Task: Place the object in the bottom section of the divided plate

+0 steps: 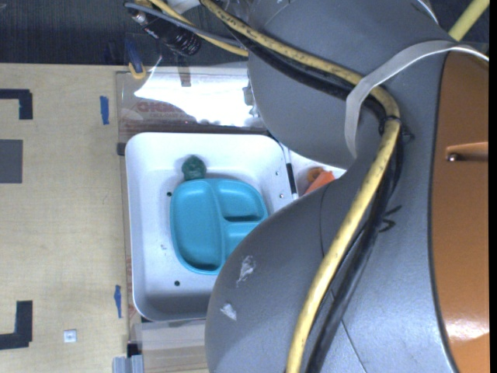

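Observation:
A blue divided plate (211,222) lies in the white bin (147,208) at the centre of the camera view. Its raised ridges split it into one large section on the left and two smaller ones on the right. A small dark green object (192,166) rests on the bin floor, touching the plate's upper rim. The grey arm (342,208) covers the right half of the view and hides the plate's lower right corner. A bit of something orange (316,179) peeks out beside the arm, to the right of the bin wall.
A pale wooden bench (58,208) with black markings and blue tape pieces spreads to the left. Above the bin sits a shiny clear plastic sheet (186,103). Yellow and black cables (202,26) run across the top and down along the arm.

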